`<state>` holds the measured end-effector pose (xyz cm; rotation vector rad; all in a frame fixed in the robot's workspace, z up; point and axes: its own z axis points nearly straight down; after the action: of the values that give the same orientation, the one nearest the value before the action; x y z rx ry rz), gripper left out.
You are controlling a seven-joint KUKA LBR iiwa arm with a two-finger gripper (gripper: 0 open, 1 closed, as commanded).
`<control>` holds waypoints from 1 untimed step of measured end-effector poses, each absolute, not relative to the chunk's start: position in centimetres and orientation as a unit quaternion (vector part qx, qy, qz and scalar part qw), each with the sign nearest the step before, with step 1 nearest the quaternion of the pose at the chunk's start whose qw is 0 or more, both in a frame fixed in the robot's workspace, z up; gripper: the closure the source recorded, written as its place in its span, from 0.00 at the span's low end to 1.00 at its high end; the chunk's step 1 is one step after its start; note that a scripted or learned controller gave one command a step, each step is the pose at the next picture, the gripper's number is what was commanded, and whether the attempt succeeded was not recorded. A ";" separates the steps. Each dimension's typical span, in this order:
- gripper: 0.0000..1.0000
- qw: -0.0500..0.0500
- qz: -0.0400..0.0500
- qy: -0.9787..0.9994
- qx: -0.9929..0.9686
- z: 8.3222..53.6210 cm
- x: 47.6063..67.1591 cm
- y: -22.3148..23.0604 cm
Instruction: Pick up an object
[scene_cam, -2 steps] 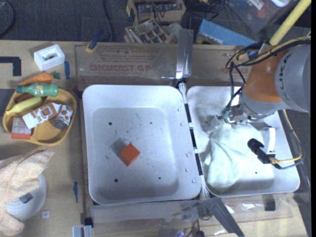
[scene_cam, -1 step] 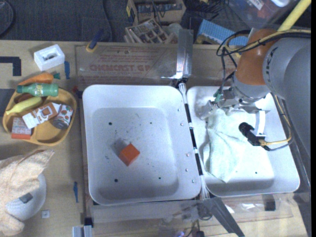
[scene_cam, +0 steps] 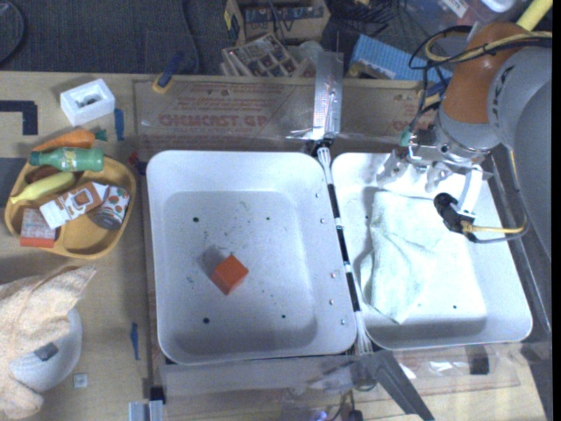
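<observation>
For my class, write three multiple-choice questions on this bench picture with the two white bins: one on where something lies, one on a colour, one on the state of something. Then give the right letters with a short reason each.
1. Where does the small block lie?
A. in the left bin
B. in the right bin
C. in the yellow bowl

2. What colour is that block?
A. blue
B. orange
C. green

3. How does the white cloth in the right bin lie?
A. folded in a neat square
B. rolled into a tube
C. crumpled and spread loosely

Answers:
1. A: the block sits on the floor of the left bin, left of the divide between the bins.
2. B: its faces show orange against the white floor.
3. C: the cloth shows uneven folds and ragged edges. The gripper is above its top edge, near the bin's back wall.
</observation>
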<state>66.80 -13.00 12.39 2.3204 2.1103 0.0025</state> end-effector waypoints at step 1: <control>0.00 0.001 0.000 0.728 0.685 8.7 66.8 -9.3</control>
<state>66.78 -9.26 8.73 2.1507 2.2863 0.0007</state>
